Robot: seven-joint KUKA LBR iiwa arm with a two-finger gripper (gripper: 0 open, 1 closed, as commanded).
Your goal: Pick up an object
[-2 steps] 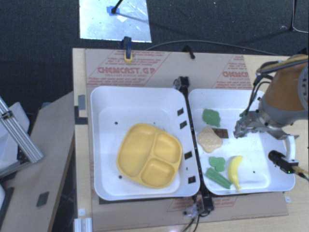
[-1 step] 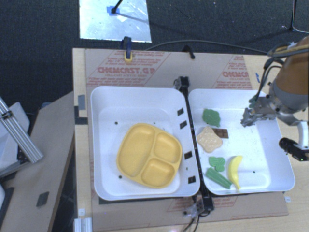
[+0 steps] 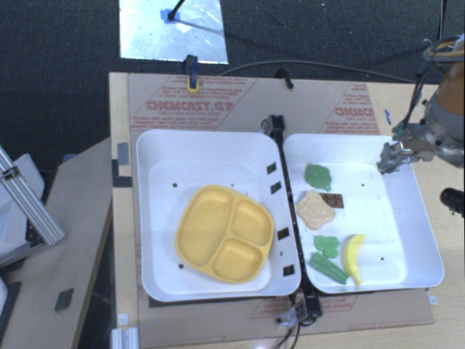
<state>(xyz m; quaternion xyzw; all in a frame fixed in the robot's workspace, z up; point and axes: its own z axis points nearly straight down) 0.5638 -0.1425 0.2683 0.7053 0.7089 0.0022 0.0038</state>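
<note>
The right bin (image 3: 407, 217) holds a green leafy piece (image 3: 317, 175), a tan cracker-like piece (image 3: 314, 210) resting on a small brown block (image 3: 333, 201), a green vegetable piece (image 3: 326, 246), a green pod (image 3: 328, 268) and a yellow banana (image 3: 353, 257). My gripper (image 3: 390, 157) hovers over the bin's upper right corner, well to the right of the green leafy piece. Nothing shows between its fingers.
A yellow three-compartment tray (image 3: 225, 233) lies in the left bin (image 3: 167, 166). A black divider (image 3: 285, 209) with clips runs between the bins. A blue-and-yellow clamp (image 3: 192, 73) grips the bench's far edge. An aluminium bar (image 3: 25, 195) leans at the left.
</note>
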